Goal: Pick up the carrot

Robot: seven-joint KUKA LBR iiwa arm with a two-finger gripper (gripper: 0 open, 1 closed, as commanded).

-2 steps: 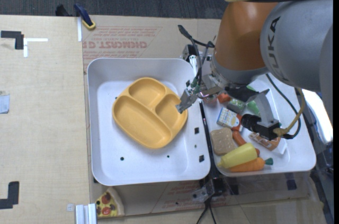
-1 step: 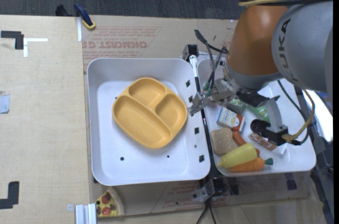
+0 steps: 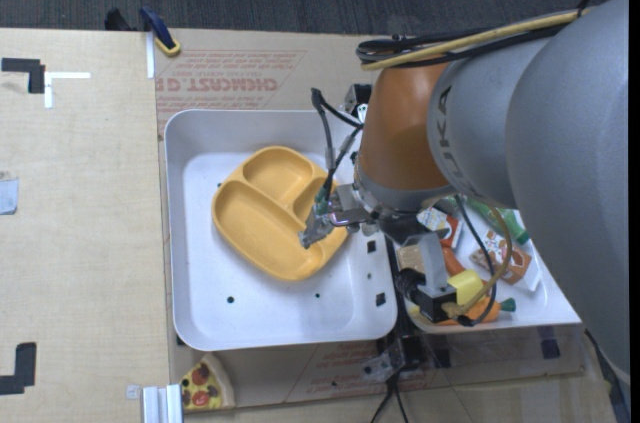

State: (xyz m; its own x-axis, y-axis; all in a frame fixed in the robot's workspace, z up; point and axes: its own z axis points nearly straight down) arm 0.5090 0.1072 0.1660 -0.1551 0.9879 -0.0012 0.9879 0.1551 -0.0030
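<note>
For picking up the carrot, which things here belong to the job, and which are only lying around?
For the job:
- carrot, in the right bin among other toys
- gripper, now over the yellow plate in the left bin

Only lying around:
- yellow plate, with divided sections
- yellow block, beside the carrot
- pizza slice toy, on the bench outside the bins
- left bin

The grey arm [image 3: 560, 141] sweeps in from the right and fills the frame's right side — its orange band [image 3: 400, 136] sits just above the wrist. The gripper [image 3: 318, 229] points down and leftward at the arm's tip — small, dark, partly blurred.
</note>
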